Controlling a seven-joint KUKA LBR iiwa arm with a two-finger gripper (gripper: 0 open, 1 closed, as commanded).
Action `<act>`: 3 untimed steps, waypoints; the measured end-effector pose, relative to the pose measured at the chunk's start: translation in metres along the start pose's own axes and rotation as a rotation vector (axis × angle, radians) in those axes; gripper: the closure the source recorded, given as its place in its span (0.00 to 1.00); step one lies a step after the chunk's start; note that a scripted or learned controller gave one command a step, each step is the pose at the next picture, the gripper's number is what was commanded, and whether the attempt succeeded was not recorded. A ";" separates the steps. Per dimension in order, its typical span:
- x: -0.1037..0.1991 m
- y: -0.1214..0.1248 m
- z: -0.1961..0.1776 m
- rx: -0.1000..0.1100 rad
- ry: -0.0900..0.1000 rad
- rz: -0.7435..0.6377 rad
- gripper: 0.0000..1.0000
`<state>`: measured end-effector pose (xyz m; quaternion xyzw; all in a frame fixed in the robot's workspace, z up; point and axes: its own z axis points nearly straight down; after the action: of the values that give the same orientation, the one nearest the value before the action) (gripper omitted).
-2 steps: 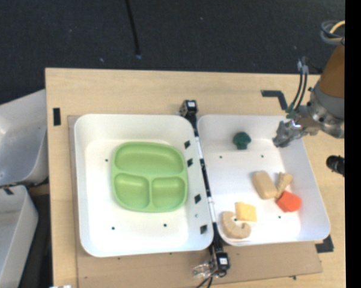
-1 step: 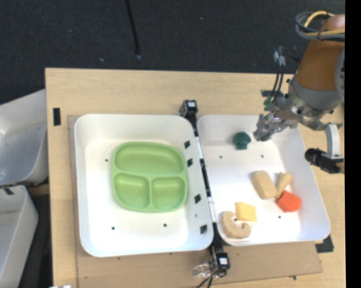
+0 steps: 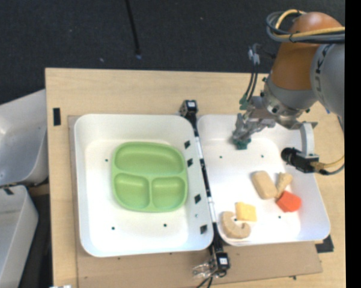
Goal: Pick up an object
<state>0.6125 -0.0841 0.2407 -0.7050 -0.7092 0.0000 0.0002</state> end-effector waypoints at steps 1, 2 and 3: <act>0.057 0.016 -0.010 -0.004 0.001 -0.002 1.00; 0.112 0.034 0.003 -0.002 0.000 0.000 1.00; 0.167 0.056 -0.009 -0.004 0.001 -0.001 1.00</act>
<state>0.6672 0.0829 0.2495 -0.7046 -0.7097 -0.0020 -0.0007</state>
